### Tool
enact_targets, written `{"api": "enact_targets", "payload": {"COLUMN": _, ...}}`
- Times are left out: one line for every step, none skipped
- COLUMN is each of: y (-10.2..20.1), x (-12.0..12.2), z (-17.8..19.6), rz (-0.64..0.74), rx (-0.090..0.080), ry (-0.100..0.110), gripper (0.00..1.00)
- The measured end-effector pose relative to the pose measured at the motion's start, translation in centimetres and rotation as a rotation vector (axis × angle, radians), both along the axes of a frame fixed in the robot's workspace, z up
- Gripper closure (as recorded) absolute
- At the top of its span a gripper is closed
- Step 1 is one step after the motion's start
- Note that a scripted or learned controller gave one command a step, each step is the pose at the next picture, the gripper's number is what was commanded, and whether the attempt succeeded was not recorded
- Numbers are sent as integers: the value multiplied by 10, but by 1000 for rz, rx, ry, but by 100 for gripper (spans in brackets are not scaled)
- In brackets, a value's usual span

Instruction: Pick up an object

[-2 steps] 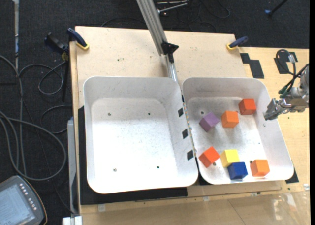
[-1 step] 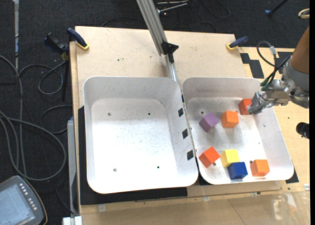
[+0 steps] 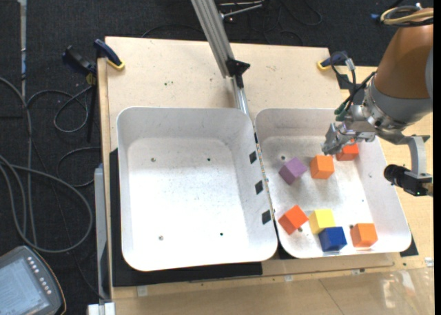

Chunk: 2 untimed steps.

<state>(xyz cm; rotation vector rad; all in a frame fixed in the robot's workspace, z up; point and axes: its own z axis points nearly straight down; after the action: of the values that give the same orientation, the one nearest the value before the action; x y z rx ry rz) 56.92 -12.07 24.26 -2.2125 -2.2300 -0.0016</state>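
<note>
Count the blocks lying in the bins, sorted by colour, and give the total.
Orange blocks: 4, the last partly hidden beneath the gripper
Purple block: 1
Yellow block: 1
Blue block: 1
Total: 7, all in the right bin

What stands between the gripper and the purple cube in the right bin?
Nothing visible does. The gripper is low in the right bin, beside a red-orange block. The purple cube lies to its left; the orange cube sits just below that line.
</note>
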Motion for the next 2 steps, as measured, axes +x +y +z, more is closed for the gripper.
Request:
{"api": "enact_targets", "payload": {"y": 44, "x": 18, "z": -10, "rz": -1, "rx": 0, "ry": -1, "gripper": 100}}
{"api": "enact_targets", "payload": {"y": 102, "x": 33, "z": -18, "rz": 1, "rx": 0, "ry": -1, "gripper": 100}}
